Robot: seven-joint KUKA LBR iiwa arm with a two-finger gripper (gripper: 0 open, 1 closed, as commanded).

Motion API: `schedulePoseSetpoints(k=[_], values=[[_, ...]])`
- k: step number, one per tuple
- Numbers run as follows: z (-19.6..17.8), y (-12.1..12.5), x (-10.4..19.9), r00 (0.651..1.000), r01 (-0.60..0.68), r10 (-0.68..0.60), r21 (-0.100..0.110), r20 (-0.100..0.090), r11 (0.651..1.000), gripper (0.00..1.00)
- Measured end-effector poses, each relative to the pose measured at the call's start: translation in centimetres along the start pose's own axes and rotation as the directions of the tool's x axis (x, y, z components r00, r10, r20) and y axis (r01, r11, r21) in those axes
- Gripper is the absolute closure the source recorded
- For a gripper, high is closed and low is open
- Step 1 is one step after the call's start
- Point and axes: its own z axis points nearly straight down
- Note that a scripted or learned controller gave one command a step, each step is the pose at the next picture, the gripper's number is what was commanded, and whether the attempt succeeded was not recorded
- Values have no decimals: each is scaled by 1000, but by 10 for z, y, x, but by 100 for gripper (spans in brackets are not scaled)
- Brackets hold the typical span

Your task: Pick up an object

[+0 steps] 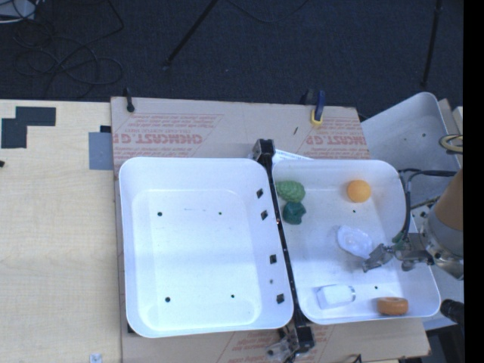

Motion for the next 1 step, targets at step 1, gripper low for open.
schedulePoseSetpoints(k=[1], values=[[0, 0, 0, 1000, 0, 0, 0, 0, 1000, 0]])
